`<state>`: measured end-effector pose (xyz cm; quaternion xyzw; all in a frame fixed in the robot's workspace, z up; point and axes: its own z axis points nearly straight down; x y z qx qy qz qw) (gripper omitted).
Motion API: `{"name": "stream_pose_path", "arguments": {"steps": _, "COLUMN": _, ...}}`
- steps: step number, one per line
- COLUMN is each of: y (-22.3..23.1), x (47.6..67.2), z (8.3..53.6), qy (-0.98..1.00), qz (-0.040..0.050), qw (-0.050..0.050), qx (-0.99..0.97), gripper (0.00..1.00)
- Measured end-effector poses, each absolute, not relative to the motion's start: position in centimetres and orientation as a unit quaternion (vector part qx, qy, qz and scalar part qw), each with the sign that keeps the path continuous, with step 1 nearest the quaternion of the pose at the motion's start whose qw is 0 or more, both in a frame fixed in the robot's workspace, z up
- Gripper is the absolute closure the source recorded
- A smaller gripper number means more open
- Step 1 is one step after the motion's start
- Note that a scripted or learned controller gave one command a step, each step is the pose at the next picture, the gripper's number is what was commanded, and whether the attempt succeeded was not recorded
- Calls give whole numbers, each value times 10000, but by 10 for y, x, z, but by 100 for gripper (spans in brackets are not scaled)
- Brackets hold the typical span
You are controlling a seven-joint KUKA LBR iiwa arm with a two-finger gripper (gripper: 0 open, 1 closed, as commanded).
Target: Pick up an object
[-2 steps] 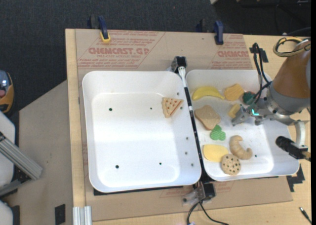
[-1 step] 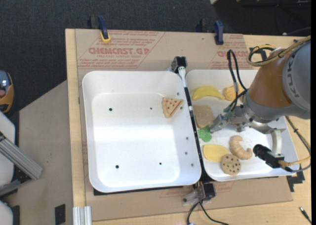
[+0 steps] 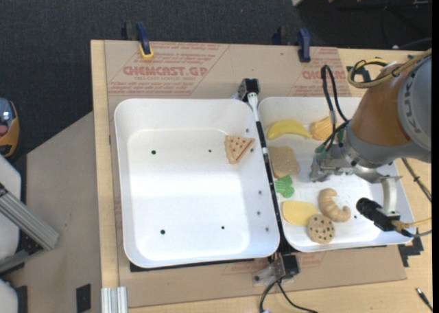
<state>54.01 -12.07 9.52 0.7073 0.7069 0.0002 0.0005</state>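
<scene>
Objects for picking lie in two white bins. Left bin (image 3: 137, 188), the larger in view, holds one thing: a tan waffle wedge (image 3: 238, 147) near its right wall. Right bin (image 3: 343, 239) holds seven toy foods: one bread slice (image 3: 285, 162), one banana (image 3: 288, 129), one yellow disc (image 3: 298, 212), one croissant (image 3: 333, 204), one round cookie (image 3: 320, 228), one ridged yellow piece (image 3: 321, 128) and one green piece (image 3: 284, 186). Gripper (image 3: 322, 169) hangs over the right bin between bread slice and croissant; whether it grasps anything cannot be told.
</scene>
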Motion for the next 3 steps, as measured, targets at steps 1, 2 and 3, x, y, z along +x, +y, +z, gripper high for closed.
{"name": "stream_pose_path", "arguments": {"steps": 1, "y": -101, "x": 560, "z": 340, "qy": 7083, "qz": 62, "qw": 85, "qx": 7058, "gripper": 100}}
{"name": "stream_pose_path", "arguments": {"steps": 2, "y": -29, "x": 549, "z": 238, "qy": 7095, "qz": -23, "qw": -49, "qx": 7047, "gripper": 100}}
{"name": "stream_pose_path", "arguments": {"steps": 3, "y": -42, "x": 557, "z": 474, "qy": 7074, "qz": 72, "qw": 85, "qx": 7067, "gripper": 100}}
